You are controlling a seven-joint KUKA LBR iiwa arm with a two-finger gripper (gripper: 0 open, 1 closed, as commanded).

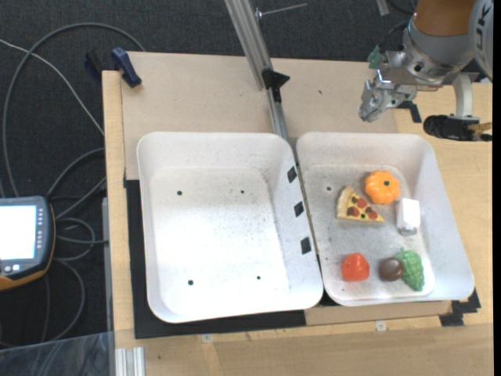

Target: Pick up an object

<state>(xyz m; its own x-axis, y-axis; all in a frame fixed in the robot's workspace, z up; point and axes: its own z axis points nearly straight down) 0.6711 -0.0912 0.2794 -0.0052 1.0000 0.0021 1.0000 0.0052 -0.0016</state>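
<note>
The right bin (pixel 438 180) holds several toy foods: an orange pumpkin (pixel 382 186), a pizza slice (pixel 358 207), a small white block (pixel 408 214), a red tomato (pixel 355 268), a brown ball (pixel 391 269) and a green broccoli piece (pixel 412 269). My gripper (pixel 376 105) hangs above the bench beyond the right bin's far rim, up and slightly left of the pumpkin. Nothing shows between its fingers.
The left bin (pixel 156 210) lies beside the right one, with black clips on the shared rim (pixel 298 208). A slanted metal rail (pixel 252 37) crosses the bench at the back. A blue clamp (pixel 125 65) sits at the bench's far left corner.
</note>
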